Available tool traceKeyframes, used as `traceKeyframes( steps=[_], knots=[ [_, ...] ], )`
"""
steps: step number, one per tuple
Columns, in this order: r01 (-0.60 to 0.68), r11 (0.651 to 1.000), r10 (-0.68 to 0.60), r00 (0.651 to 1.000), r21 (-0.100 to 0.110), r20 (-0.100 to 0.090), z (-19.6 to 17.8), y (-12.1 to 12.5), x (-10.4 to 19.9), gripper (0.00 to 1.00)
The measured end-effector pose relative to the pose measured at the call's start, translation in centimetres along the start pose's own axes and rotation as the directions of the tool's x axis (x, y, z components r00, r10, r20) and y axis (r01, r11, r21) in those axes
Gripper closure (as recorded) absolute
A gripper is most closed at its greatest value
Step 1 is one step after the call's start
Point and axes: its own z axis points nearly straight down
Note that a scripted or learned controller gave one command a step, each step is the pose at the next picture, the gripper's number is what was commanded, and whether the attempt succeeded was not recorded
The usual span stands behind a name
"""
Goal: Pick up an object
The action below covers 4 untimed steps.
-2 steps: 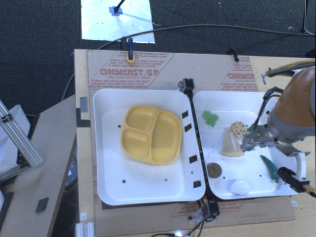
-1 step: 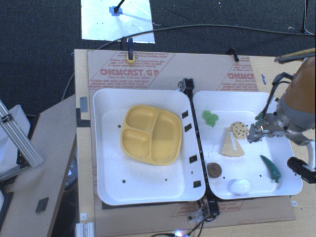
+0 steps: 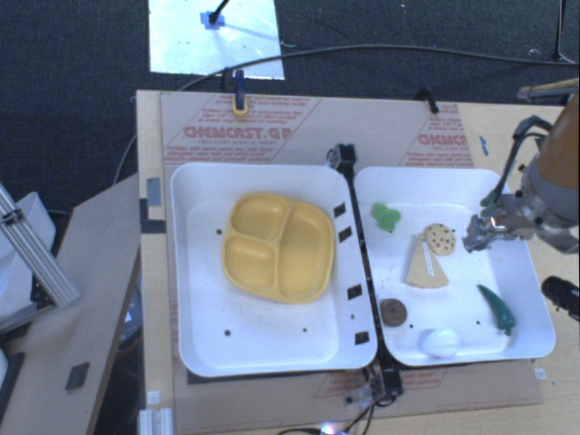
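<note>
Gripper (image 3: 478, 235) low over right bin (image 3: 535, 270), near cookie (image 3: 440, 237) and cheese wedge (image 3: 424, 266); finger state unclear, nothing visibly held. Pick not yet done.

Two shallow white bins lie side by side on the bench. The left white bin (image 3: 199, 333) holds a yellow plastic plate with three compartments (image 3: 277, 246). The right white bin (image 3: 521, 343) holds a small green leafy piece (image 3: 386, 217), a round spotted cookie (image 3: 440, 238) touching a pale wedge of cheese (image 3: 424, 266), a brown round disc (image 3: 392, 312), a white egg-like object (image 3: 441, 342) and a dark green pepper (image 3: 497, 309). The grey gripper (image 3: 478, 236) hovers over the right bin's far right part, near the cookie.
</note>
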Motion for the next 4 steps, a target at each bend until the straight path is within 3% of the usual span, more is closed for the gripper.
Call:
traceKeyframes(
  steps=[2,4],
  knots=[
    [0.005,1.0,-0.005,1.0,0.004,-0.004,-0.8,0.2,10.9,1.0],
    [0.005,1.0,-0.005,1.0,0.007,-0.004,2.7,0.9,22.2,1.0]
  ],
)
